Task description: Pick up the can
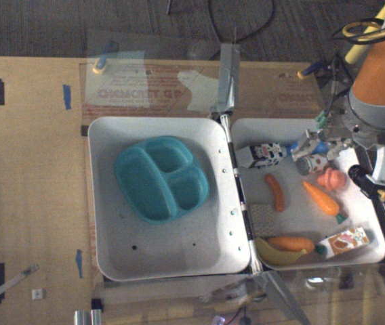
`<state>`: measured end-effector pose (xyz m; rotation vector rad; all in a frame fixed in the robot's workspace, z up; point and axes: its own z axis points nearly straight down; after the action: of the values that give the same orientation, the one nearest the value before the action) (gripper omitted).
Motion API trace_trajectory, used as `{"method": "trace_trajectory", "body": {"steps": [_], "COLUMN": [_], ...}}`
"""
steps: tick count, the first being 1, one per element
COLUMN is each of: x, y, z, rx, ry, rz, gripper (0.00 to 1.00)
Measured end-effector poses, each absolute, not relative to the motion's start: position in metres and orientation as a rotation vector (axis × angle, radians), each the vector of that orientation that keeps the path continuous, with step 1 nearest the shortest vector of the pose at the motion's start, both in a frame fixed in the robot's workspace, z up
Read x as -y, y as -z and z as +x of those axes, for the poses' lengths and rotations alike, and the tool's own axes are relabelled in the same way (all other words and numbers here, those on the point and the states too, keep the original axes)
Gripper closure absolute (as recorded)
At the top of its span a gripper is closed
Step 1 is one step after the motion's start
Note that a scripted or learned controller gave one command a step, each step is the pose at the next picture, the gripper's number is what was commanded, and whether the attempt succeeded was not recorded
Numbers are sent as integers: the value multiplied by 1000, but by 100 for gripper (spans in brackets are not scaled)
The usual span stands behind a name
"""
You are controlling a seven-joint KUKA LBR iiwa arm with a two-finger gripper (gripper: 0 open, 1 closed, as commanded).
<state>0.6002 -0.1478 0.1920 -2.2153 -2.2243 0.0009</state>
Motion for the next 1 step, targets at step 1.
{"method": "trace_trajectory", "body": {"steps": [1], "x": [183], "y": [-182], "z": [601], "rx": [2262], "ry": [0], "rz": [-2184], "gripper": [0]}}
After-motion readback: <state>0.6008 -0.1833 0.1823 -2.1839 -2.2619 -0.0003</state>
